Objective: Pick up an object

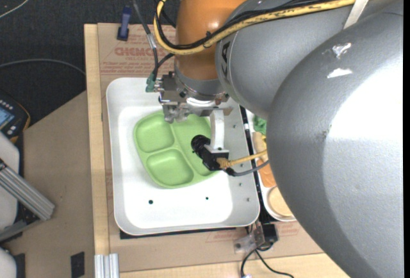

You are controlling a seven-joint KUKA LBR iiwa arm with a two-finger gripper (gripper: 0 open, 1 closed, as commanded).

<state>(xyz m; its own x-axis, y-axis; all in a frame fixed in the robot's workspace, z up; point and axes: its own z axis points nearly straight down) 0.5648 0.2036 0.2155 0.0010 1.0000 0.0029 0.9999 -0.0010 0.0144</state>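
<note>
While it lies flat on the floor of the left white bin [128, 142], slightly toward twelve o'clock of the bin's middle, a light green divided tray [163, 152] shows two of its shallow compartments at its nine o'clock side, the rest hidden beneath the robot's wrist. The claw [192, 118] hangs directly over the tray's three o'clock half, and how far its parts are spread cannot be told. The grey arm [320, 116] with its orange band [208, 20] reaches in from three o'clock, covering most of the right bin, and both bins rest on the desk [102, 78].
</note>
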